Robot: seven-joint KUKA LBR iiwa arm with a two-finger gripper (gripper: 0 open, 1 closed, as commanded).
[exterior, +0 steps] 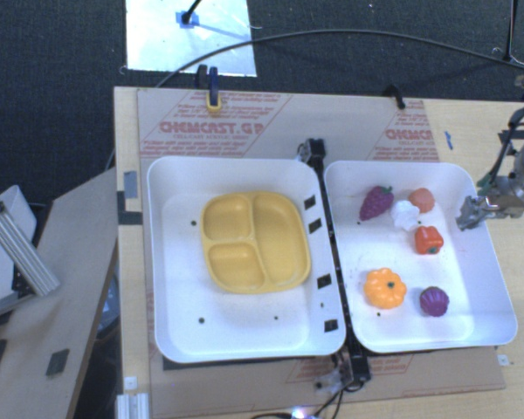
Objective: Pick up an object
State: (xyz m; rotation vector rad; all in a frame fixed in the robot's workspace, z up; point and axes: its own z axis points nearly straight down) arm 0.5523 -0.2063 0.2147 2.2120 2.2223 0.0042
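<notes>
Five toy foods in right bin [485,260]; yellow divided plate [251,241] in left bin [170,234]. End effector [473,212] over right rim, grip state cannot tell.

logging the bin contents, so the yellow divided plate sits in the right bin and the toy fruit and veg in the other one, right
Not quite. The camera view shows the yellow divided plate in the left bin, not the right one. The toy fruit and veg, such as the orange pumpkin and the purple grapes, lie in the right bin.
</notes>
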